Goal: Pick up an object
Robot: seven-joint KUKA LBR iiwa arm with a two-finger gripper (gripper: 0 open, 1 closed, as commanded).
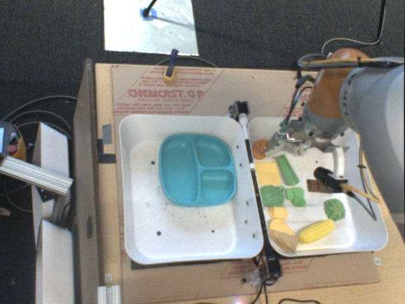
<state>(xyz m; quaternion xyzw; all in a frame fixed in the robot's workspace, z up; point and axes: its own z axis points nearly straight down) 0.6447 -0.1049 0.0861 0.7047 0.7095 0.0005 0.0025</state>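
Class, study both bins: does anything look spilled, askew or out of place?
Nothing stands out. The teal plate lies flat in the left bin; the toy foods, such as the corn and broccoli, sit inside the right bin.

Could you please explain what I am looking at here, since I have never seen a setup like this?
This is one camera fixed above a bench, looking down at a slant. The large grey and orange shape on the right is a robot arm; its gripper hangs over the right bin. Its job is to pick up one object. That bin holds toy food: a corn cob, a broccoli floret, a yellow cheese slice, a green stick, green leafy pieces and an orange round piece. The left bin holds a teal divided plate. I see nothing held between the fingers.
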